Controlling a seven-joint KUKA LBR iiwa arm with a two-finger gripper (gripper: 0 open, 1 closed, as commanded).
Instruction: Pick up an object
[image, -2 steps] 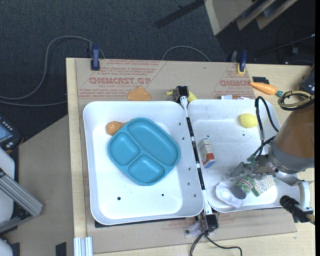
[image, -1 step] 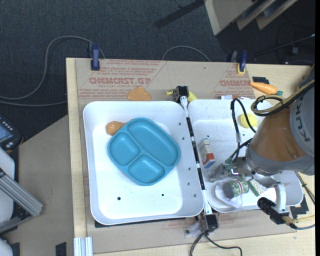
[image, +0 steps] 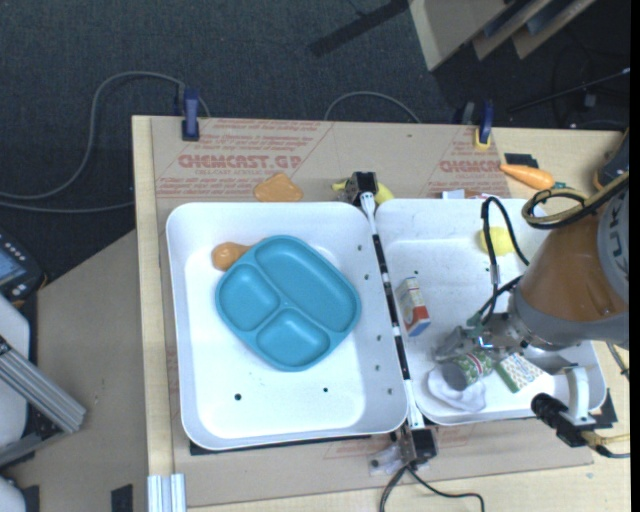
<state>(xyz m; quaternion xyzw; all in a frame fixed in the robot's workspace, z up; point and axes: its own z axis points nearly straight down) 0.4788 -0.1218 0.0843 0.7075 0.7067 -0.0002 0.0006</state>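
My gripper (image: 463, 362) is low in the right bin (image: 440, 240), near its front edge. It hangs over a white crumpled object (image: 455, 392) and a green patterned packet (image: 517, 371). A small white, red and blue box (image: 412, 306) lies just left of it, near the divider. A yellow item (image: 494, 240) sits at the back of that bin, partly behind a black cable. The left bin (image: 200, 330) holds a blue divided plate (image: 288, 301), and an orange piece (image: 227, 255) pokes out from under the plate's back left edge.
Behind the bins, on the board, lie an orange lump (image: 277, 187), a yellow and black item (image: 361, 185) and an orange carrot-like piece (image: 527, 176). Blue clamps (image: 189, 112) grip the board's far edge. The arm's body (image: 570, 285) covers the right bin's right side.
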